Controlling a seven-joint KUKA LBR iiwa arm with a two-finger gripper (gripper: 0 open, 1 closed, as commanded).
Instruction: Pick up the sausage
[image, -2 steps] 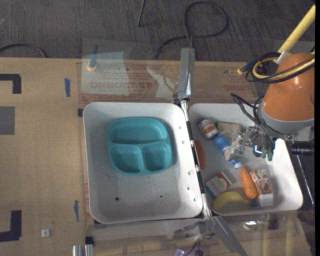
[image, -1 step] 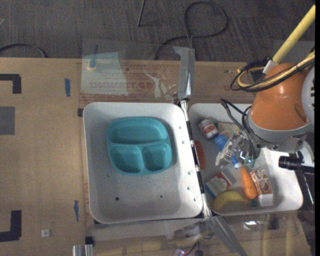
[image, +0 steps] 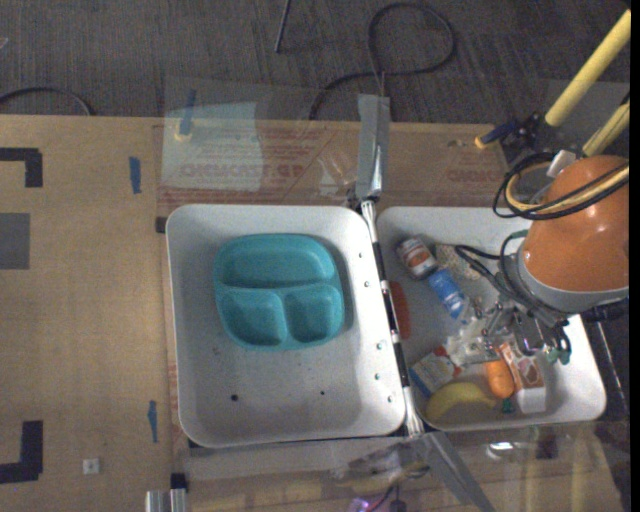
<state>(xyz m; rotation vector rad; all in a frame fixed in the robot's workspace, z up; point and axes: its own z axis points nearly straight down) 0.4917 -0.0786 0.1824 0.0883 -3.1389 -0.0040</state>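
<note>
You have the tabletop (image: 80, 300) carrying two white bins side by side. The left bin (image: 200, 400) holds a teal divided plate (image: 282, 290), lying flat toward its upper half. The arm (image: 580, 235) reaches in from the right, its orange band hanging over the right bin (image: 585, 395), with the gripper (image: 500, 325) low among the clutter in that bin's middle. You cannot tell how far the fingers stand apart, nor whether anything sits between them; cables and clutter blur them. The sausage (image: 399, 308) lies well left of the gripper, a thin reddish piece running lengthwise against the right bin's left wall, just beside the divider. Toward the front wall lies a banana (image: 462, 402), with an orange piece (image: 499, 379) touching its right end. Near the back sits a small can (image: 417, 256), and a blue bottle (image: 447, 293) lies just below it.
</note>
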